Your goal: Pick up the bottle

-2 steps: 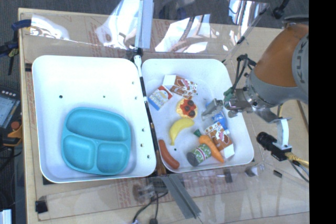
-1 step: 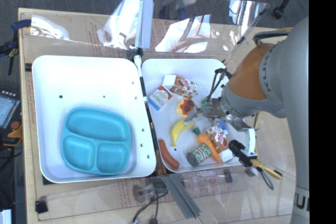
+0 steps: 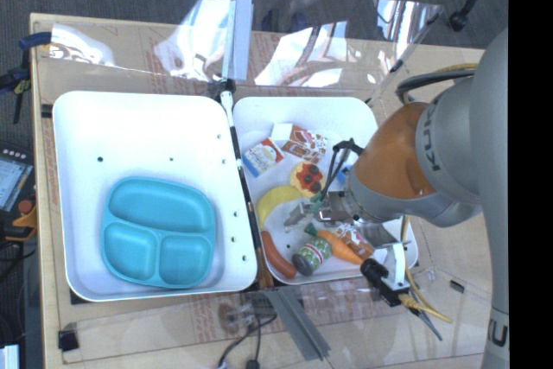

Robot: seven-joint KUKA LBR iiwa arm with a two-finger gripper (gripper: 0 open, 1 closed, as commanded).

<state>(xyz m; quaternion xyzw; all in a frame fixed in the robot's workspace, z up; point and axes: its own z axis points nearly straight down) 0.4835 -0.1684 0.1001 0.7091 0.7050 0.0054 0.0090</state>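
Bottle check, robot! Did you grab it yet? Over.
Gripper low in right bin, grip unclear. Bottle lying free near front wall. Carrot, sausage crowd it.

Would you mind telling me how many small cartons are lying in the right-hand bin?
2. One small carton lies by the bin's left wall; the other carton lies just right of it, nearer the far wall. The arm may hide more.

Grey arm (image 3: 484,143); orange band (image 3: 393,155); thin black cable (image 3: 340,162)
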